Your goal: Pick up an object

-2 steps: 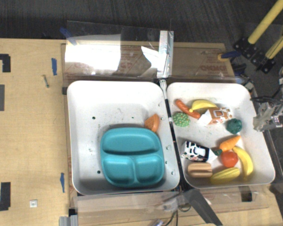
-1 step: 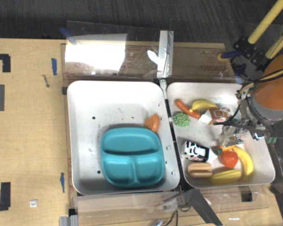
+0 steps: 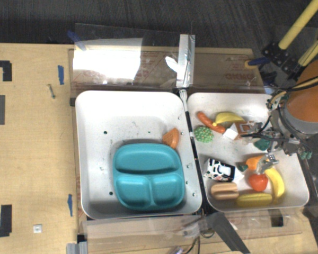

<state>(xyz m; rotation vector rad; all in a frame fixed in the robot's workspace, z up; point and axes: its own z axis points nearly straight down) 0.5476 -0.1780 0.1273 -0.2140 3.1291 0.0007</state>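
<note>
– The red tomato (image 3: 258, 182): where is it?
– In the right bin (image 3: 244, 100), towards its near right corner. A banana (image 3: 277, 181) curves along its right side, and a small orange piece (image 3: 253, 163) lies just to its far left.
– And you?
– My gripper (image 3: 267, 162) hangs just to the far side of the tomato, beside that orange piece. I cannot tell whether it is apart or together, and I see nothing held in it.
– What else is close?
– A hot-dog bun (image 3: 224, 190) and a long yellow piece (image 3: 254, 198) lie along the near wall. A black-and-white toy (image 3: 220, 169) sits left of me.
– The other bin?
– The left bin (image 3: 95, 142) holds a teal divided tray (image 3: 148, 181), with an orange lump (image 3: 171, 138) at its far right corner.
</note>
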